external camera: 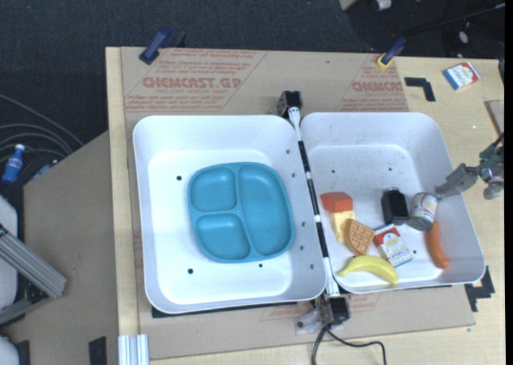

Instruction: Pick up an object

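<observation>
Banana (369, 268) sits at the right bin's (361, 127) front edge with a small carton (395, 246), waffle (359, 235), cheese wedge (339, 204), black block (393, 205), can (422, 210) and carrot (438, 246); the blue divided plate (240, 211) is in the left bin (152, 195). Still the approach step: gripper (454, 181) is at the bin's right rim, holding nothing I can see, and next needs to get down over one item. Gripper's partly cut off at the surface's right edge, can't tell its state.

Single fixed overhead camera, slanted down, both bins (160, 147).
</observation>
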`<state>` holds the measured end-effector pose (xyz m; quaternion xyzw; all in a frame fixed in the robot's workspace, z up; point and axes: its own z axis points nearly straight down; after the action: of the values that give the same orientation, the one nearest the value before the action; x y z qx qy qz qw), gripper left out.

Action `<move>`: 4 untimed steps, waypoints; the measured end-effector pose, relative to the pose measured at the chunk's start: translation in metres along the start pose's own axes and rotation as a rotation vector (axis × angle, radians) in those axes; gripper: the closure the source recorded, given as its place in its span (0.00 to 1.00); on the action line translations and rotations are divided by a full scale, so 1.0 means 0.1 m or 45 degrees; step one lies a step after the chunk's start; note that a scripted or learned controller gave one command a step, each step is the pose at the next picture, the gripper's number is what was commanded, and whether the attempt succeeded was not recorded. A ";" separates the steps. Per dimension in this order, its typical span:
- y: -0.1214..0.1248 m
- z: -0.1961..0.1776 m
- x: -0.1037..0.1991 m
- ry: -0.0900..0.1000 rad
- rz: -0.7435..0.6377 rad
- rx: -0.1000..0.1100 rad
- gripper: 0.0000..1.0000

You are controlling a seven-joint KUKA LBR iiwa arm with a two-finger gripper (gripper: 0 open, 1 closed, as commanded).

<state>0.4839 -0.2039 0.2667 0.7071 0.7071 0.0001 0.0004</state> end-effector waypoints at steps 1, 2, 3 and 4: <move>0.68 1.55 0.08 -0.007 -0.003 -0.019 0.00; 1.32 1.82 0.27 0.001 -0.002 0.000 0.00; 1.82 1.82 0.34 0.000 -0.002 -0.001 0.00; 1.83 1.82 0.63 0.002 -0.002 0.002 0.00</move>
<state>0.6667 -0.1406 0.0851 0.7064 0.7078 -0.0001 -0.0008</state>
